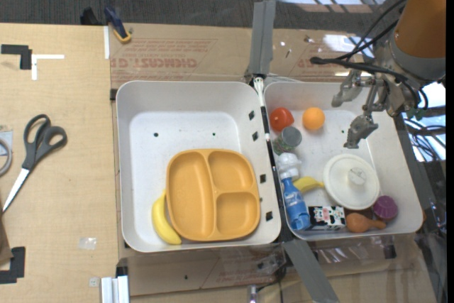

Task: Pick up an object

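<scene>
White plastic: two shallow bins sit side by side; the left bin (135, 152) holds a yellow-orange divided tray (213, 194) with a banana (162, 222) tucked against its lower-left edge, and the right bin (404, 174) holds a crowd of small items.
Gripper: the gripper (363, 125) hangs over the upper right part of the right bin, above bare floor; its metal fingers look slightly apart with nothing between them.
Nearest candidates: a small orange ball (313, 118) lies to the gripper's left, and a round white lid (351, 179) with a knob lies just below it.
Other items: a red tomato-like piece (281, 117), a blue bottle (292, 196) lying flat, a purple piece (385, 207) and a brown drumstick-shaped toy (360, 222) near the bottom wall.
Shapes and surfaces: the ball is smooth and round; the lid is a wide, glossy disc with a low dome; the bottle is slim and cylindrical.
Risk, ball: it would likely roll away if one finger touches it first.
Risk, lid: probably too wide for the fingers except at the knob, and slick plastic may slip.
Risk, clutter: along the left and bottom walls things touch, so a descent there could jam a finger on a neighbour or on the bin wall.
Risk, empty close: straight down from here the fingers would seem to meet bare floor.
</scene>
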{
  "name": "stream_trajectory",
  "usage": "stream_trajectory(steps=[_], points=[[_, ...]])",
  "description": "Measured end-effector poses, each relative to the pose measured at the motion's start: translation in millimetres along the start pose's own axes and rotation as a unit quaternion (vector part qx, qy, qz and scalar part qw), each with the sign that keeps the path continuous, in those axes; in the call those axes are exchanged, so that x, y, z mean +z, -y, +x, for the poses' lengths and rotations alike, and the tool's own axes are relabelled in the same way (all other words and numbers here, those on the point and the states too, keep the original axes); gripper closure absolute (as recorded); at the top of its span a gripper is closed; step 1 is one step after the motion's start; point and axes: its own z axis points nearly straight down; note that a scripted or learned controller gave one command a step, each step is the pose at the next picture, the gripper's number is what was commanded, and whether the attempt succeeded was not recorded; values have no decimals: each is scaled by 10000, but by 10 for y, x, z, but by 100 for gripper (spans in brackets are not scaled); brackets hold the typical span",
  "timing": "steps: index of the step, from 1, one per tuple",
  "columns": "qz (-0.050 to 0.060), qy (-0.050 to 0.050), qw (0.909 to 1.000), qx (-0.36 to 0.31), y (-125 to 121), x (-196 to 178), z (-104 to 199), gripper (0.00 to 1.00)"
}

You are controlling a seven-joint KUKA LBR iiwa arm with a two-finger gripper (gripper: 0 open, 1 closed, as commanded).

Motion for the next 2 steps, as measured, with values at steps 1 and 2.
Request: stream_trajectory(steps=[1,2], points=[[4,7,10000,-14,344,1319,-557,0],[1,13,9976,695,3,1807,-764,0]])
